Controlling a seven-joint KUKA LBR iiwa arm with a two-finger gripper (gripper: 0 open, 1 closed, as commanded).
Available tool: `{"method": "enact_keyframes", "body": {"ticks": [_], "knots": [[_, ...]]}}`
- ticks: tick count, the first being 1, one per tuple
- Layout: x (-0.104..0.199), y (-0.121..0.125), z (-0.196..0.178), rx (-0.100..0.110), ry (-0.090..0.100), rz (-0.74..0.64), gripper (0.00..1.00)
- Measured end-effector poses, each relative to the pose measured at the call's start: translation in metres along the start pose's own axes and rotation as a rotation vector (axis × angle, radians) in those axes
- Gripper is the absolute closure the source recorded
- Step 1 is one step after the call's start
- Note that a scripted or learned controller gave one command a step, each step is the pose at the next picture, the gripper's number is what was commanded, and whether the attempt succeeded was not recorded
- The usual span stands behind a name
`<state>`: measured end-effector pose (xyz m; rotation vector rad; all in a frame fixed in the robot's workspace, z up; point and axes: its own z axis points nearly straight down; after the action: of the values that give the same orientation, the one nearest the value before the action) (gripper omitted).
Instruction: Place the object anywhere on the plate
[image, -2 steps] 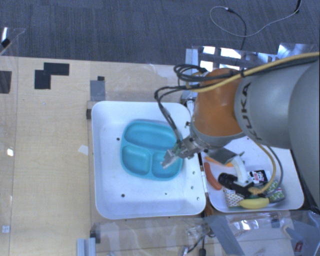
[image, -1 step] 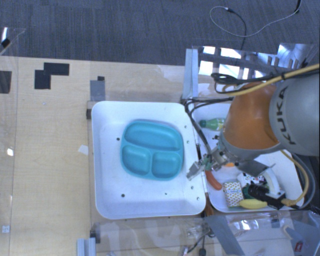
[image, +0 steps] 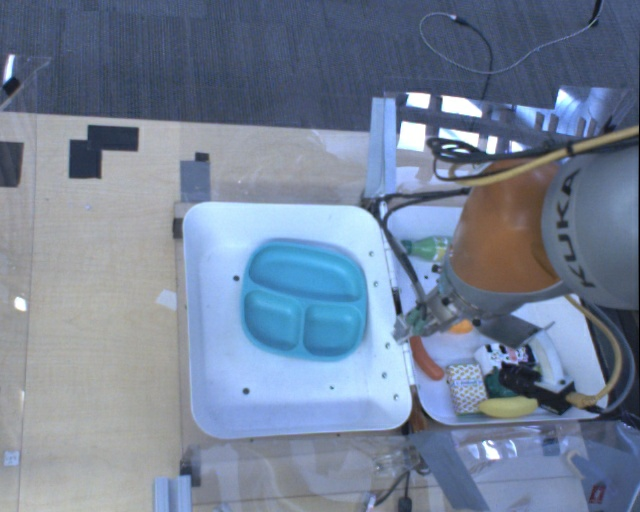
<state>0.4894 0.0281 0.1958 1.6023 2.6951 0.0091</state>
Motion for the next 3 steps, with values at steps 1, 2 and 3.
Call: {"method": "enact_keyframes", "body": {"ticks": [1, 2, 3], "knots": [[-0.006, 0.026, 0.011, 0.003, 0.001, -0.376, 1.0], [-0.034, 0.074, 0.0, 0.0, -0.001, -0.625, 1.0], [-0.019, 0.097, -0.008, -0.001, 0.0, -0.599, 1.0]]}}
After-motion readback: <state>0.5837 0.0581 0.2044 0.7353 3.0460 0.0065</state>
